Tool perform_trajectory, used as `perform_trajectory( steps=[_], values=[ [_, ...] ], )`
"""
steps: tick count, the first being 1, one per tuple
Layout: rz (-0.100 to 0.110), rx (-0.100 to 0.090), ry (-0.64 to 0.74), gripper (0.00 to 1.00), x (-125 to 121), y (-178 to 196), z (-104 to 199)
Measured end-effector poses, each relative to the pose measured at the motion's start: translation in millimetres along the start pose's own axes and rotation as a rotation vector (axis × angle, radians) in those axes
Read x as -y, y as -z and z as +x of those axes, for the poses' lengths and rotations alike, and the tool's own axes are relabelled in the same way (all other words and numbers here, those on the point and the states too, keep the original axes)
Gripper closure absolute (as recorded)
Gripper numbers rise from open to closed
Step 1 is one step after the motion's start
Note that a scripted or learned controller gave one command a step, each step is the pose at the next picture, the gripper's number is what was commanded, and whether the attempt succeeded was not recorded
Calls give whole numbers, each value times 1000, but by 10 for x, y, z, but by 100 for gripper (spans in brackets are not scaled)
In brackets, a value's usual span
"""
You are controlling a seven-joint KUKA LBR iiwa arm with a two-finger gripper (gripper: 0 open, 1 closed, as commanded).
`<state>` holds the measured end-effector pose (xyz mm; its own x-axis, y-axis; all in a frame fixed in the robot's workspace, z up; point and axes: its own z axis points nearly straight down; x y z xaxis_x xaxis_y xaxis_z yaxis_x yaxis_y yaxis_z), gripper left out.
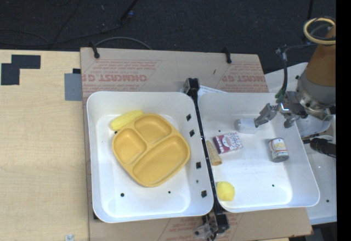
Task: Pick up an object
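The right bin (263, 196) holds a small can (278, 149) with a yellow label near its right side. It also holds a pink and white packet (227, 142), a brown stick-like piece (213, 153), a yellow ball-like fruit (225, 191) at the front, and a small grey item (239, 123). My gripper (273, 121) hangs over the right bin's back right part. It is open, its fingers are spread and nothing is between them. The can lies just in front of it and the grey item to its left.
The left bin (104, 179) holds a yellow divided plate (151, 149) with a yellow banana-like toy (125, 119) at its back left. A black divider (200, 146) runs between the bins. The arm's orange band (321, 64) rises at the right edge.
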<state>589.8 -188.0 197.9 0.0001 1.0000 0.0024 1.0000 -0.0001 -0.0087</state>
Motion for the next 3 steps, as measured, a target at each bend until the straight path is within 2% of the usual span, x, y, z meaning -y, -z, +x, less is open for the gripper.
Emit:
perform_trajectory(
  steps=[1,2,3],
  values=[
    [-1,0,0,0,94,-590,-22],
    [-20,1,4,0,37,-1060,11],
    [-7,1,-1,100,86,-986,-15]
  ],
)
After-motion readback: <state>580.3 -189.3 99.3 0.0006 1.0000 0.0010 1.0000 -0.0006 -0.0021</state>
